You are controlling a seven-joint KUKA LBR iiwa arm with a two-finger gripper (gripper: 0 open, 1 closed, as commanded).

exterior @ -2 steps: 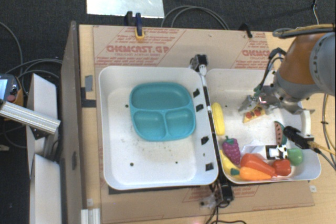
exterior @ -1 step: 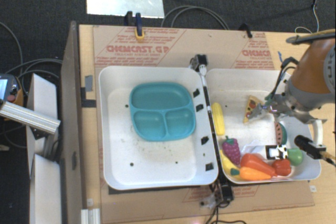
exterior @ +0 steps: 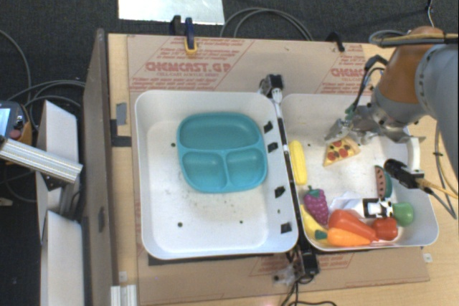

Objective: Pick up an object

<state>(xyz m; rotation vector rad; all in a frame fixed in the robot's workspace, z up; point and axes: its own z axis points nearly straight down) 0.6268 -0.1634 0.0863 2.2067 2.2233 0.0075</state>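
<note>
The gripper (exterior: 343,130) is seen low over the right bin (exterior: 430,229), at about two o'clock from that bin's middle, with its tip just beside the upper edge of a toy pizza slice (exterior: 340,151). Whether anything is pinched cannot be told, as the tool is small and partly shadowed by the grey wrist; the slice appears to lie flat on the bin floor rather than to be lifted. The arm (exterior: 416,79) is brought in from three o'clock and bent downward, presumably so that the tool meets the floor steeply. The slice lies apart from the other toys, which probably makes it the easiest target. At nine o'clock from it a yellow corn cob (exterior: 297,160) rests along the dividing wall. Toward six o'clock the remaining toys are crowded in a heap: purple grapes (exterior: 316,205), an orange carrot (exterior: 351,228), a watermelon wedge (exterior: 382,181) and a green fruit (exterior: 403,212). In the left bin (exterior: 154,175) a teal divided tray (exterior: 221,153) is set near the centre.
</note>
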